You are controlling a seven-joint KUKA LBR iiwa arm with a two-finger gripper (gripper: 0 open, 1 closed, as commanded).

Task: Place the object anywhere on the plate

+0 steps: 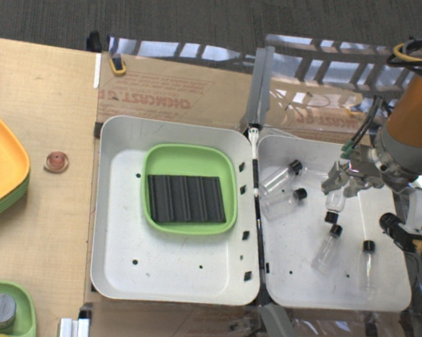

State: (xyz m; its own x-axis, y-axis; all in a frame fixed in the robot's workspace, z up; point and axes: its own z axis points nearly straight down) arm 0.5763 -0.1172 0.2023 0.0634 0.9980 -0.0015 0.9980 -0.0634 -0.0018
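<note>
Overhead, the gripper [336, 188] hovers above the right bin [378, 295]; whether it is open or closed cannot be told. Clear vials with black caps [327, 244] lie scattered beneath and beside it. Across the divider, the left bin [109, 251] holds a green plate [158, 161] carrying a dark ribbed block [188, 198].
</note>
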